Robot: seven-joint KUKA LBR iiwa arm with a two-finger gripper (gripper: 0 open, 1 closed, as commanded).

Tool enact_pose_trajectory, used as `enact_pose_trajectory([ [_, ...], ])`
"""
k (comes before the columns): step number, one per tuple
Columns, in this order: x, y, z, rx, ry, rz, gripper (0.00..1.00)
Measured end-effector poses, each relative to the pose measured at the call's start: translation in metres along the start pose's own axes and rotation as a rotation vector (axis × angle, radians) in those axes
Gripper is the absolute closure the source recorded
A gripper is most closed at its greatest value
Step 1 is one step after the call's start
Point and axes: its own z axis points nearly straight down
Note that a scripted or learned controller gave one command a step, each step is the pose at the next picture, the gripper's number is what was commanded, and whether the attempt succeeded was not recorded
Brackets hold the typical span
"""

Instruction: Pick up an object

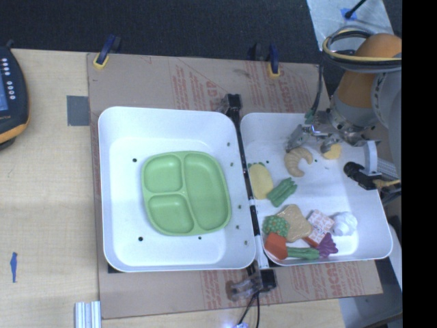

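A pale wooden desk [48,203] carries a brown cardboard sheet [171,84], clipped at its far edge, and on it two shallow white bins sit side by side. The left bin [119,132] holds a green divided plate [185,193]. The right bin [365,217] holds toy food: a tan croissant [299,160] near its far side, a yellow piece [260,180] and a green pod [281,191] beside the divider, and a cluster at the near edge with a tan biscuit shape [293,222], a red piece [276,244], a purple piece [328,244] and a white lump [345,223]. The grey and orange arm [365,80] reaches in from the right. Its hand [315,135] hangs over the far part of the right bin, just above the croissant; its metal fingers look spread, with nothing between them.
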Motion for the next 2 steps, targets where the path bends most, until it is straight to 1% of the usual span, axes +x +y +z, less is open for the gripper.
enact_pose_trajectory([
  [1, 0.003, 0.001, -0.012, -0.001, 0.002, -0.007, 1.00],
  [2, 0.008, -0.052, -0.080, 0.001, 0.005, -0.002, 1.00],
])
